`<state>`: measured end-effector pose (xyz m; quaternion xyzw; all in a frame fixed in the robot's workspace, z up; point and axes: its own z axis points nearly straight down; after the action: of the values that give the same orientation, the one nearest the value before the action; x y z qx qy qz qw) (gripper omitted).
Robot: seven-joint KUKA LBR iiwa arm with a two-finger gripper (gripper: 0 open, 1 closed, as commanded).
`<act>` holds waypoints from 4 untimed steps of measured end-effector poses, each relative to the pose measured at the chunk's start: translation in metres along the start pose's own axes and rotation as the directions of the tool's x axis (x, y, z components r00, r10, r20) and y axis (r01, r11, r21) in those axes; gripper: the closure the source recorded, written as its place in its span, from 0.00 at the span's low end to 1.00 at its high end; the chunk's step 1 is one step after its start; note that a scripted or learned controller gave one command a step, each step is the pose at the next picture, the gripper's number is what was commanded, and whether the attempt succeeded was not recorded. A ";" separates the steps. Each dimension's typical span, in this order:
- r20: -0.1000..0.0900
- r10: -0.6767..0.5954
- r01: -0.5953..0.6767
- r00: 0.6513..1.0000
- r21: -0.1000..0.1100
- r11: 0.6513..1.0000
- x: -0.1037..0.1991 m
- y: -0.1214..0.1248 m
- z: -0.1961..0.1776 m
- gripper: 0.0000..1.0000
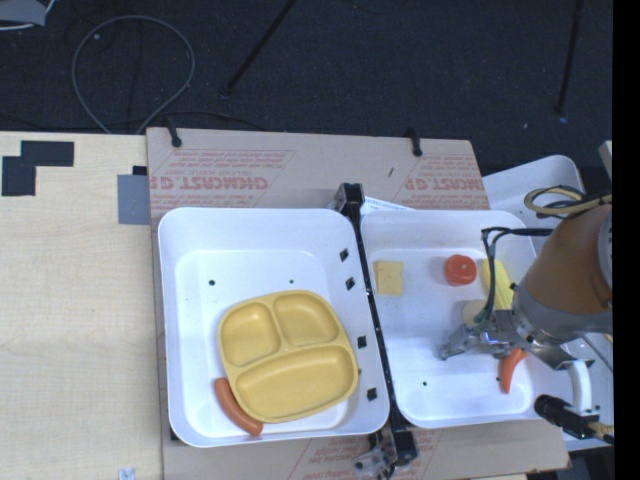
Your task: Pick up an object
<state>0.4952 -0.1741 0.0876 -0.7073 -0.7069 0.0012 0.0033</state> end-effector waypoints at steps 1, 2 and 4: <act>0.001 0.005 -0.005 1.000 -0.001 1.000 -0.001 0.000 -0.012 1.00; 0.003 0.004 -0.004 1.000 -0.007 1.000 -0.009 -0.007 -0.061 1.00; 0.003 -0.003 0.003 1.000 -0.007 1.000 0.000 -0.008 -0.130 1.00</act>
<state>0.4882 -0.1742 0.2179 -0.7064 -0.7079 -0.0002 -0.0001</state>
